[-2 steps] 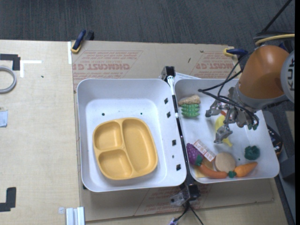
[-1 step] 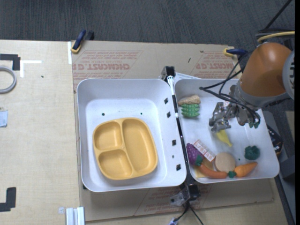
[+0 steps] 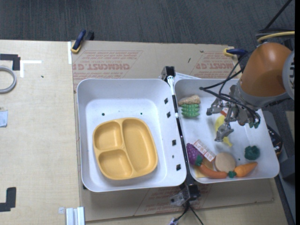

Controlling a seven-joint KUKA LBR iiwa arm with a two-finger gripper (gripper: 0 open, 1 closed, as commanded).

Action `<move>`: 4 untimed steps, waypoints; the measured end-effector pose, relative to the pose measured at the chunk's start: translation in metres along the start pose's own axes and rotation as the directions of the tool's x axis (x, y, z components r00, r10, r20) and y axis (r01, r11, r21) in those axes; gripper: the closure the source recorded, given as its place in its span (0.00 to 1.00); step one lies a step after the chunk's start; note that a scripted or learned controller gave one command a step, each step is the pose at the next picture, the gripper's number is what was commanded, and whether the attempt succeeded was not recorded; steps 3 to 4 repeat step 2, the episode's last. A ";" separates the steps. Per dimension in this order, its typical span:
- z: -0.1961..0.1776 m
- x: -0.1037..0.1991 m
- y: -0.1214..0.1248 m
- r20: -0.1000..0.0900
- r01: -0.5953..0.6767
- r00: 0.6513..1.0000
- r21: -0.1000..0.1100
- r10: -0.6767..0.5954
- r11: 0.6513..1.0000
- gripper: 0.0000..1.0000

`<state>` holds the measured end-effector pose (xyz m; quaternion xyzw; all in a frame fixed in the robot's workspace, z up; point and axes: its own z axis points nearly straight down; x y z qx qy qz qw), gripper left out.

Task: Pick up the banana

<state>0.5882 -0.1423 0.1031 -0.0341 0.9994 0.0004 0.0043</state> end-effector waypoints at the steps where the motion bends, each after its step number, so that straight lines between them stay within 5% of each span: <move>1: 0.010 0.003 0.017 -0.005 0.447 0.895 -0.003 -0.447 0.895 0.00; 2: 0.000 0.002 0.017 0.001 0.442 0.897 -0.001 -0.442 0.897 1.00; 4: 0.000 0.002 0.017 0.001 0.442 0.897 -0.001 -0.442 0.897 1.00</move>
